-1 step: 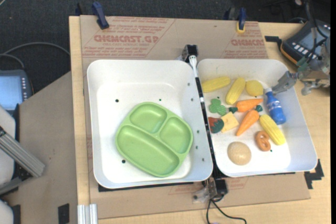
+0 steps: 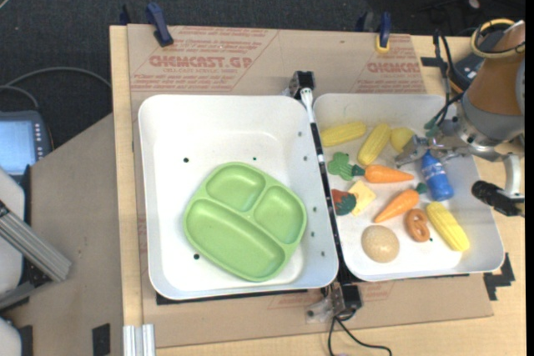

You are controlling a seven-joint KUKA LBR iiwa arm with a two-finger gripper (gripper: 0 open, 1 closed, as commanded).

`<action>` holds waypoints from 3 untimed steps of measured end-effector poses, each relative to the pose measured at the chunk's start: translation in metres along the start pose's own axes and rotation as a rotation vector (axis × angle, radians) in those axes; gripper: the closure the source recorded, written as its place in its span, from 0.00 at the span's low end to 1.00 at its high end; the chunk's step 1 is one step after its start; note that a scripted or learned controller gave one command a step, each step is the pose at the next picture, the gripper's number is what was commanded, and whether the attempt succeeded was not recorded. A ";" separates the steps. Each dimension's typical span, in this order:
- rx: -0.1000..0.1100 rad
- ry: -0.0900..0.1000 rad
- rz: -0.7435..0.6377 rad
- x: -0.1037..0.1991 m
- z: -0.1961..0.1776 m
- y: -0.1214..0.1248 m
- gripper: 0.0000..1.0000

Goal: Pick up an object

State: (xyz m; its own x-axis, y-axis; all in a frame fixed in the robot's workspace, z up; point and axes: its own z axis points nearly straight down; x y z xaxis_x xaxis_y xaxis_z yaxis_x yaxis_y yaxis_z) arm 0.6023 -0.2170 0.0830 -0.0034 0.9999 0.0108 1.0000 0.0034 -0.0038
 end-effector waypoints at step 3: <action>-0.002 -0.010 0.006 0.093 -0.068 -0.012 1.00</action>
State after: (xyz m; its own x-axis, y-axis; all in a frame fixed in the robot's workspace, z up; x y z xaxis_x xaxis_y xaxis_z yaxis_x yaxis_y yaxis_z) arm 0.5907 -0.1243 0.1517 0.0025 1.0000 0.0009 1.0000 -0.0025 -0.0017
